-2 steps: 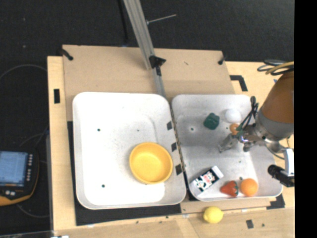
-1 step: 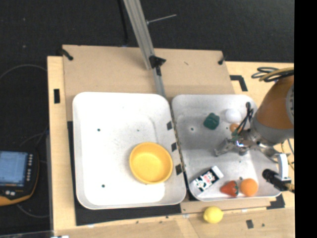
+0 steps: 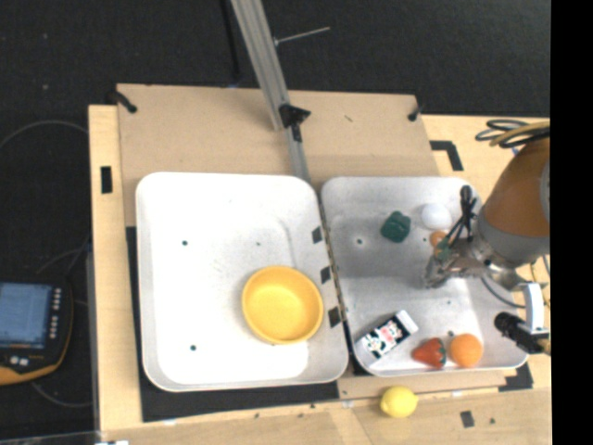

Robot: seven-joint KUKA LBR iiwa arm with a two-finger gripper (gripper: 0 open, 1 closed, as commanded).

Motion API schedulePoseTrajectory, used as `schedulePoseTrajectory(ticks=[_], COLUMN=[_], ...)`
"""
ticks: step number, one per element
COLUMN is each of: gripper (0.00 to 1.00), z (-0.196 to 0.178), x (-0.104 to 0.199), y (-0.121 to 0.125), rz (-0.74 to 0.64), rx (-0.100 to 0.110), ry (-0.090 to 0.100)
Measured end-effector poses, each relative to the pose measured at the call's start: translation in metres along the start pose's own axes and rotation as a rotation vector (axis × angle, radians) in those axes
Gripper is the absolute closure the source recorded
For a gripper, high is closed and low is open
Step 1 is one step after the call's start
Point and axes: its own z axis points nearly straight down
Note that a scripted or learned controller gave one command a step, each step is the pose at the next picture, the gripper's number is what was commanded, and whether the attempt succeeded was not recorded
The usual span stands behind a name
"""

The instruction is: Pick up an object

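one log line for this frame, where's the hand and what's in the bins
hand: low in right bin | near: green block, white ball | front: card, strawberry, orange | left bin: yellow bowl

A: From where does the camera look?
B: From high above the bench (image 3: 232,137), slanting down, quite far.
A: And the gripper (image 3: 443,272)?
B: At the right; both bins spread to its left.
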Motion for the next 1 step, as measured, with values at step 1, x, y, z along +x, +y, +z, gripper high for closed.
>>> schedulePoseTrajectory(ticks=[1], gripper=[1.00], z=[-0.0595], x=[0.0021], y=[-0.0020], rz=[-0.008], rx=[0.003], ry=[0.001])
